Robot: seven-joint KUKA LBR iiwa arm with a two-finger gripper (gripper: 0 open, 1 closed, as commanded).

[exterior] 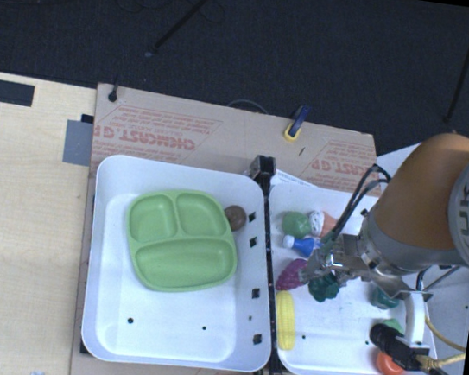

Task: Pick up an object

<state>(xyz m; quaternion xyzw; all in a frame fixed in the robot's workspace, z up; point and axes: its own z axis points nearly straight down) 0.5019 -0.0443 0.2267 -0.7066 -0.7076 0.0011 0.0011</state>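
Observation:
My gripper [328, 267] hangs over the middle of the right bin [327, 355]. Directly beneath it lies a dark green object [322, 288], and whether the gripper touches it is unclear. A purple object [291, 275] sits just to its left. Slightly farther back are a small blue object [300, 245], a green toy [298, 224] and an orange piece [328, 220]. A yellow corn cob [285, 318] lies along the bin's left wall, near the front.
The left bin [102, 311] holds a green divided plate [181, 240] and a small brown ball [234, 217] by the plate's far right corner. A teal object [385, 296] and an orange object [388, 365] lie on the right bin's right side. The arm's grey body [428, 207] covers that bin's far right.

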